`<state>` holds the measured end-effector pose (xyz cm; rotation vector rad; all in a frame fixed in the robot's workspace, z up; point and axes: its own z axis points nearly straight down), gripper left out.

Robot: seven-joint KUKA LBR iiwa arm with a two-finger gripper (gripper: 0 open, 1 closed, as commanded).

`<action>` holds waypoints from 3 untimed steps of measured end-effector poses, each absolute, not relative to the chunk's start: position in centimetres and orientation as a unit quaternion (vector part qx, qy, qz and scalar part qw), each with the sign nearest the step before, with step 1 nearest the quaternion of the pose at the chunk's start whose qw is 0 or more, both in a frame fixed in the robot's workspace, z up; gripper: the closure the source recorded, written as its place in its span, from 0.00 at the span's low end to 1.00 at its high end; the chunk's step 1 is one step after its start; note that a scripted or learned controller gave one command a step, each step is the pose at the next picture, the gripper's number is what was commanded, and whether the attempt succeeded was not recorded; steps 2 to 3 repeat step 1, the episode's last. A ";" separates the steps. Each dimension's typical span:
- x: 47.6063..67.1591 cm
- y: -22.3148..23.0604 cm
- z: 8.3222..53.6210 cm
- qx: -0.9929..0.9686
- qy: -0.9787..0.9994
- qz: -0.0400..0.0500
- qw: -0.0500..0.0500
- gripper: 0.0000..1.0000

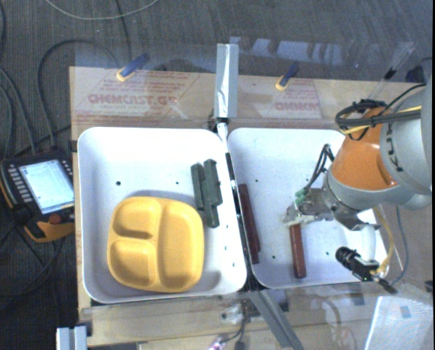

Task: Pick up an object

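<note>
The gripper (299,216) is seen low over the right bin (275,152), directly above the upper end of a brown stick (298,249); whether its fingers are spread or closed on the stick cannot be told. A second brown stick (248,222) is laid along that bin's left wall. Left of the right bin, the left bin (100,152) is seen with a yellow tray (157,243) in its near half and a dark green tool (207,190) by its right wall.
</note>
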<state>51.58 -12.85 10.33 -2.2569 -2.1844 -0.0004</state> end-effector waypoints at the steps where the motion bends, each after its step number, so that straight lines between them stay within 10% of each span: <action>1: 54.1 -7.9 18.3 -0.756 -0.655 0.002 0.000 1.00; 3: 54.1 -7.9 18.3 -0.756 -0.655 0.002 0.000 1.00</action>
